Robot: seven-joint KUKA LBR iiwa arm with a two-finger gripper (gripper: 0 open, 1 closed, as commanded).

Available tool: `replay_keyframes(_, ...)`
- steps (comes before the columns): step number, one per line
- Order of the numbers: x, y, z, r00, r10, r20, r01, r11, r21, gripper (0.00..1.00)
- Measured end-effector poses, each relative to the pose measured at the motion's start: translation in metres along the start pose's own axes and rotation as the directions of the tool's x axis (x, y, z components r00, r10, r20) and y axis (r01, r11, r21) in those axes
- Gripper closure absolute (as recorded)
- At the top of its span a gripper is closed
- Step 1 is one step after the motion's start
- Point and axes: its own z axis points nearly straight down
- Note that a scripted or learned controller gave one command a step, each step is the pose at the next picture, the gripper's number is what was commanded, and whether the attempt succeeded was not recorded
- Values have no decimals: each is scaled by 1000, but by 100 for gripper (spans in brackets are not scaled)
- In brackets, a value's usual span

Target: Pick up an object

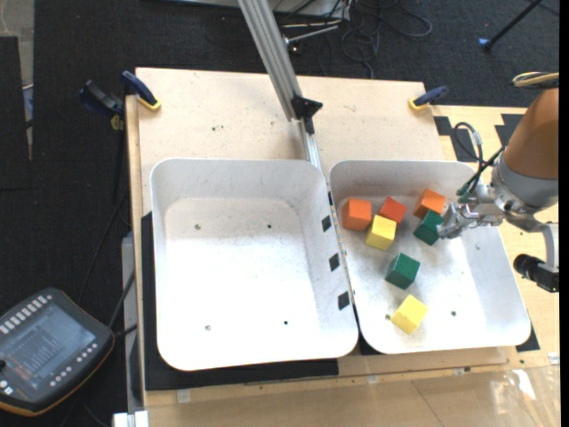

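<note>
Pendant (40, 350): grey handheld controller with a screen, on the dark floor at the bench's near left corner.
Left bin (178, 327): white, shallow, speckled floor.
Right bin (498, 327): white, holds seven blocks.
Nearest block: yellow cube (409, 313), tilted, near the front wall.
Next: green cube (403, 269), just beyond the yellow one.
Cluster further back: second yellow cube (381, 231) touching a red cube (392, 209); orange cube (357, 213) beside them to the left.
By the gripper: dark green cube (428, 229) and orange cube (431, 202), stacked close.
Gripper (449, 222): low in the right bin, tip against the dark green cube; cannot tell whether its jaws are wide or closed.
Arm (533, 149): grey with an orange band, entering from the right.
Far side: bench clamps (142, 90); slanted aluminium rail (267, 38).
</note>
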Motion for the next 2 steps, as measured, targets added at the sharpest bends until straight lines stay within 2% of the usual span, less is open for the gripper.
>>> replay_keyframes(1,-6,3,-63,1000,0,2,0,1000,-3,100)
replay_keyframes(2,-6,5,-93,1000,-1,0,1,1000,0,100)
